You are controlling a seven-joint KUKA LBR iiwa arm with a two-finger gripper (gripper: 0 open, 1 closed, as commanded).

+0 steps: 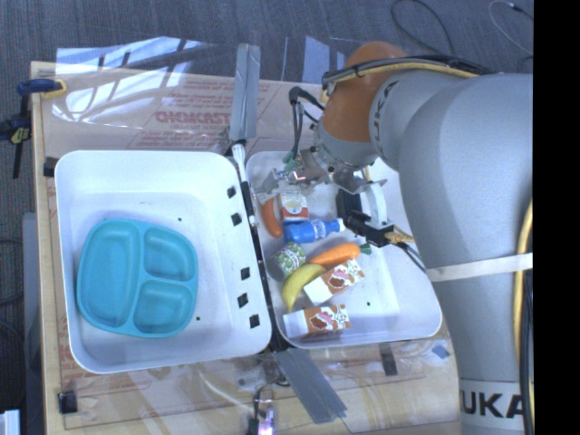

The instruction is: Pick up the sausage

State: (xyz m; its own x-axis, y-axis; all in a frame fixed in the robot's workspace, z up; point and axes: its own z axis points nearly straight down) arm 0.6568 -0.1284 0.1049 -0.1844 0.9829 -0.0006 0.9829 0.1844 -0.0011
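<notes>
- In the right bin (412,311), the sausage (270,217) is lying just left of the hand (299,175).
- Whether the hand is gripping anything, I cannot tell.
- The table (136,116) is sitting on grey carpet (136,7).

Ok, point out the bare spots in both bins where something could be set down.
Left bin: bare floor above the blue tray and along its right side by the divider. Right bin: a bare patch at the lower right, beside the snack packs. Its upper left is crowded around the sausage, bottle, banana and the tool.
</notes>
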